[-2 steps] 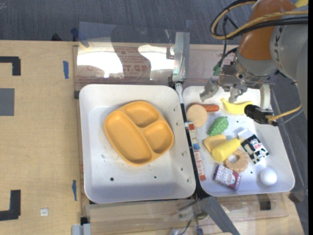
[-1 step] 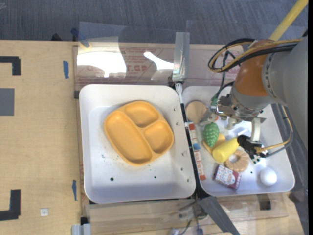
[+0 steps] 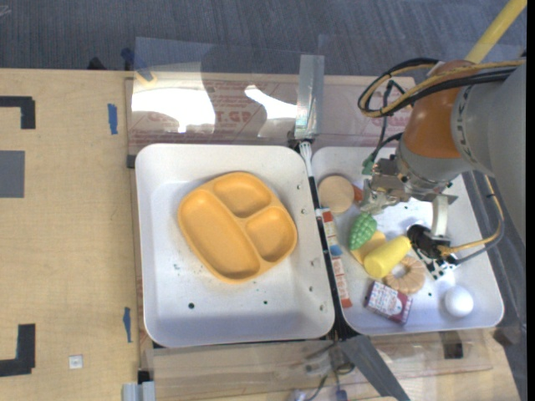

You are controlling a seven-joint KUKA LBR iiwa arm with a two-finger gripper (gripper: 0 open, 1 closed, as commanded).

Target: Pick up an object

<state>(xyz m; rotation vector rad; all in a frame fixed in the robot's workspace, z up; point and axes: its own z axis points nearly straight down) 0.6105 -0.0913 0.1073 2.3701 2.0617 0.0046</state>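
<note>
The gripper [image 3: 378,200] hangs in the right bin [image 3: 489,303], just above the green toy [image 3: 362,230], beside the yellow cylinder [image 3: 387,256]; whether it is open, I cannot tell

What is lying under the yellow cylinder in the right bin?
The yellow cylinder lies partly over a round tan biscuit-like piece, and a green bumpy toy sits beside it. The part of the biscuit beneath the cylinder is covered, so anything else there cannot be seen.
</note>
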